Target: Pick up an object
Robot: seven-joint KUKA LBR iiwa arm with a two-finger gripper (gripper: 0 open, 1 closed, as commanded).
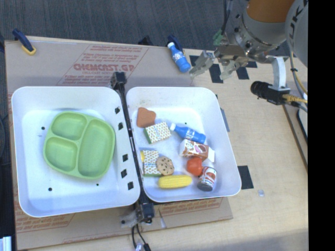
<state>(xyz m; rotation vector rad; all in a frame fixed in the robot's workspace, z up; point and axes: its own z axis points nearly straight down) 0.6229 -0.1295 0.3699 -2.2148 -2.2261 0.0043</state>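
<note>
You look down from one fixed camera above the bench [261, 135], tilted slightly, taking in both white bins [21, 156] whole; the arm [272, 4] enters right of them.

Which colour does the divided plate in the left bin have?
Light green. The divided plate is plain, without pattern, and shows clearly in the camera view.

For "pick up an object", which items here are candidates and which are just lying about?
Candidates, all in the right bin:
blue bottle, corn cob, cookie, tomato, small can, carton.

Lying about:
green divided plate in the left bin; blue clamp on the bench.

The open gripper is above the bench.
</note>
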